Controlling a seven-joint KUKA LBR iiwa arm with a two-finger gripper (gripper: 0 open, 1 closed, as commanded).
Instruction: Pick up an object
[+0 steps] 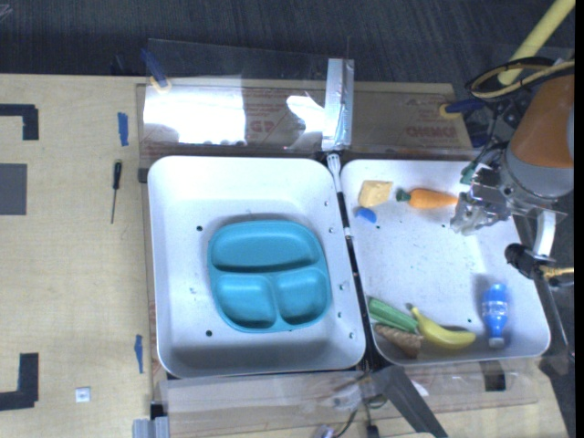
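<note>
You can see the gripper (471, 215) low over the right bin (429, 272), but its fingers blur into grey metal, so you cannot tell whether they stand apart or together; nothing shows between them. At its 9 o'clock, just beside the tips, lies the toy carrot (429, 199), orange with a green end pointing to 9 o'clock. Past that sits a yellow cheese wedge (374, 192) with a small blue piece (366, 214) at its 7 o'clock.

From the gripper, follow the wrist toward 2 o'clock into the grey arm (538, 176) and its orange band (551, 126), coming in from the right edge.

At the gripper's 6 o'clock, well apart, lies a blue bottle (494, 311). Along the bin's near wall you have a banana (440, 331) and a green pod (392, 314). The left bin (173, 272) holds a blue divided tray (269, 273).
</note>
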